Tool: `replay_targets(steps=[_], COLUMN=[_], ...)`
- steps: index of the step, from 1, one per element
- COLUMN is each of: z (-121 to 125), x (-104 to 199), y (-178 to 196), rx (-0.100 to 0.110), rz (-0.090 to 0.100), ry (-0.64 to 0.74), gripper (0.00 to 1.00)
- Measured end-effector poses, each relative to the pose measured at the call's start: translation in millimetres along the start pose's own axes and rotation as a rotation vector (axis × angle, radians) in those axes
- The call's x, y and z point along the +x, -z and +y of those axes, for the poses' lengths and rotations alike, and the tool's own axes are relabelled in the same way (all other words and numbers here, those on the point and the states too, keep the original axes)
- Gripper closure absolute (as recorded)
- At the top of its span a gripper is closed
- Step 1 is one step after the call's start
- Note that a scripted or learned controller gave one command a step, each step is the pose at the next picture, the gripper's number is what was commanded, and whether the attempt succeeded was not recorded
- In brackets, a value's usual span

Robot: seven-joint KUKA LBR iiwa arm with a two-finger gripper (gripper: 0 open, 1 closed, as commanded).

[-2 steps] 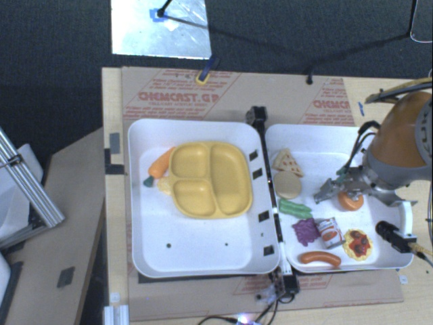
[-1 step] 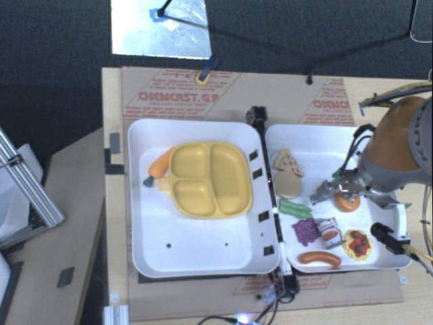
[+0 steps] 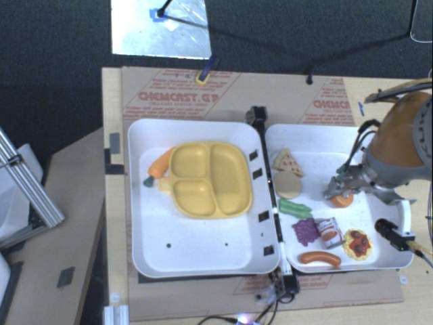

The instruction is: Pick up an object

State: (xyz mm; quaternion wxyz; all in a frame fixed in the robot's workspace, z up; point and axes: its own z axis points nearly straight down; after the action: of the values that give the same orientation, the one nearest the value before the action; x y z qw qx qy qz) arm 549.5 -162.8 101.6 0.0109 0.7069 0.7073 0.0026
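A table (image 3: pixel 223 100) seen from above at a slant carries two shallow white bins side by side. The left bin (image 3: pixel 203 256) holds a yellow divided plate (image 3: pixel 206 179) with a toy carrot (image 3: pixel 160 163) touching its left edge. The right bin (image 3: pixel 318 147) holds a scatter of toy foods: a pizza wedge (image 3: pixel 287 160) and a pale tan round piece (image 3: pixel 289 184) near the top left, a green pod (image 3: pixel 295 208) below them, a purple bunch (image 3: pixel 305 231) just beside a small red and white can (image 3: pixel 329 232), a sausage (image 3: pixel 321 258) along the bottom edge, and a small pizza (image 3: pixel 357 244) at the lower right. The grey and orange arm (image 3: pixel 402 141) reaches in from the right, and its gripper (image 3: pixel 339 190) sits low over the right bin, directly on top of an orange-red rounded piece (image 3: pixel 343 200), likely a tomato slice. The gripper's metal parts hide its tips, so I cannot tell how they are set, or whether the piece is caught. The orange-red piece appears to rest on the bin floor. Judging from this, the approach to a target looks done; a confirmed grasp and the lift are left.
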Motion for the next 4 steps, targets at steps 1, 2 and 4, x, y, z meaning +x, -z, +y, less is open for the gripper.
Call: replay_targets(steps=[1,2,4], z=[-1.0,11.5,30.3], x=[-2.8,-3.7,48.8], y=[43.0,100.3,134.7], rx=[0.016,0.012,0.015], rz=[0.011,0.010,0.013], ry=[0.002,0.004,0.009], gripper=[1.00,1.00,1.00])
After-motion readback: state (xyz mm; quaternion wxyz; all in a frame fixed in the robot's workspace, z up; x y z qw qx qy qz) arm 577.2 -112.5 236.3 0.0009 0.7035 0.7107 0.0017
